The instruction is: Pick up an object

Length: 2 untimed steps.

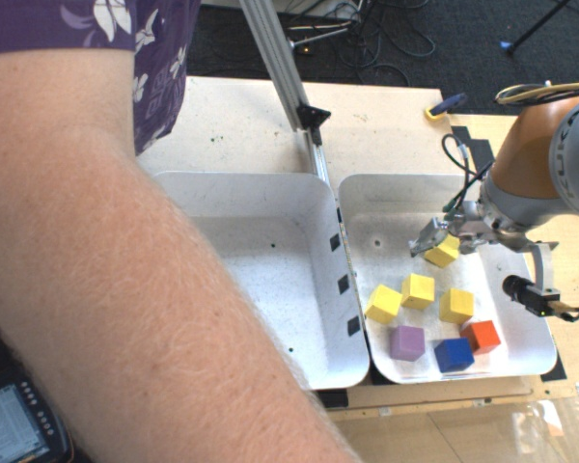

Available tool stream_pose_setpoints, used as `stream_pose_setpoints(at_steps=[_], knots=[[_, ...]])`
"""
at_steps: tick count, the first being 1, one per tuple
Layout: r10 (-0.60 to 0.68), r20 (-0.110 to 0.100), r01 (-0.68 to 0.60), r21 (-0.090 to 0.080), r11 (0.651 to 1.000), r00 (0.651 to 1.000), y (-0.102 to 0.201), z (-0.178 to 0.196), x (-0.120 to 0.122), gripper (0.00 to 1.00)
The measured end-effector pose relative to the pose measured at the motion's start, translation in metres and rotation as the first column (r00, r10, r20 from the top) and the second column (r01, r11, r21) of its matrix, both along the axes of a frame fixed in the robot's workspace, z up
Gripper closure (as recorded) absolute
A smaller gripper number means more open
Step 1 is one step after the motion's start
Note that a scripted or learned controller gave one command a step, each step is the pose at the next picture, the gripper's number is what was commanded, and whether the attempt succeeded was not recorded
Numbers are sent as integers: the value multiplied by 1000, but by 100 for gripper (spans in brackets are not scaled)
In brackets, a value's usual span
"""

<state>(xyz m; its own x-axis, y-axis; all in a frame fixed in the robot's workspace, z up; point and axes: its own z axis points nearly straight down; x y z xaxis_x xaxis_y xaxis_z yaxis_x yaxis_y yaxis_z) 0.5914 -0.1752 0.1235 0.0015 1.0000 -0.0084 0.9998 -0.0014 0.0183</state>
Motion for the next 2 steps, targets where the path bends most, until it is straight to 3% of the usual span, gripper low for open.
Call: stream_pose_setpoints(at_steps=[1,2], knots=[[1,2,-1,0,1000,1000,0,9,1,100],[3,-13,-3,6,1000,1000,0,53,-3,100]])
